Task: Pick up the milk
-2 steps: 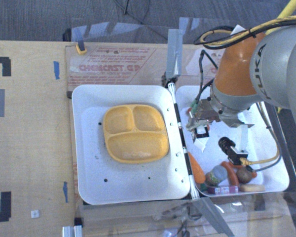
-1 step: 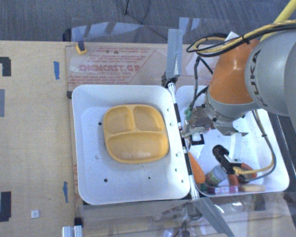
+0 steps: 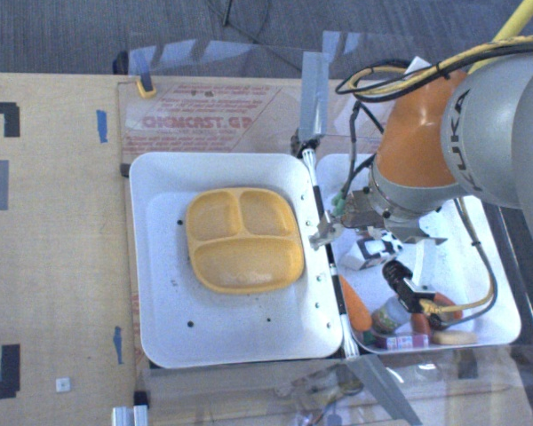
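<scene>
In the rt bin (image 3: 457,269), arm (image 3: 426,140) mostly hides hand (image 3: 371,236); grip can't tell, poss. milk (image 3: 371,250) beneath.

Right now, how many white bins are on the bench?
2. The left bin holds a yellow plate; the right bin, beside it, has a carrot and lies partly under the robot arm. None seem hidden.

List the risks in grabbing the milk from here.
1. The pincer hangs by the left edge of the right white bin and could knock its wall.
2. The small black-and-white carton, likely the milk, is partly hidden, so a grasp may slip.
3. The orange toy carrot lies near and could be taken instead.
</scene>
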`<state>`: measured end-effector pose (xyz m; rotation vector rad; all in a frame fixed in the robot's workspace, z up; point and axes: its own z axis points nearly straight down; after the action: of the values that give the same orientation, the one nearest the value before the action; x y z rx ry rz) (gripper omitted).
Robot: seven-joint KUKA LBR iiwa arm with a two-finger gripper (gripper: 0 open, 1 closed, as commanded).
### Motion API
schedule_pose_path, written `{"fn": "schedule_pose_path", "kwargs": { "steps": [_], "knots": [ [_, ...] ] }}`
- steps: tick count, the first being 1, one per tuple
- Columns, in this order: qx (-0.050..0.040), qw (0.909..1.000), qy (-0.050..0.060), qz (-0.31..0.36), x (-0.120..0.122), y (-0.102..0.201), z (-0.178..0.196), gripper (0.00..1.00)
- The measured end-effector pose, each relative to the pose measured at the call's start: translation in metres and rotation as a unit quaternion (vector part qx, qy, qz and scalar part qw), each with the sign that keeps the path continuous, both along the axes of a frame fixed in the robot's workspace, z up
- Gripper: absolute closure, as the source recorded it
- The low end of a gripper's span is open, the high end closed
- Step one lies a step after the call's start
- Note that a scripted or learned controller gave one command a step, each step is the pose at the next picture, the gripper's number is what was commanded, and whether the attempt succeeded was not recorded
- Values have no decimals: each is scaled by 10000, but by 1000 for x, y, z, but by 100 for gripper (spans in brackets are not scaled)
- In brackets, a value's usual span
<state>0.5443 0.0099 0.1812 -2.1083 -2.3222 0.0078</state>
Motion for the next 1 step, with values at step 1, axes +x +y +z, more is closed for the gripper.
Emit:
{"fn": "schedule_pose_path", "kwargs": {
  "steps": [1],
  "knots": [
    [-3, 10000, -19, 70, 1, -88, 0, 0]
  ]
}}
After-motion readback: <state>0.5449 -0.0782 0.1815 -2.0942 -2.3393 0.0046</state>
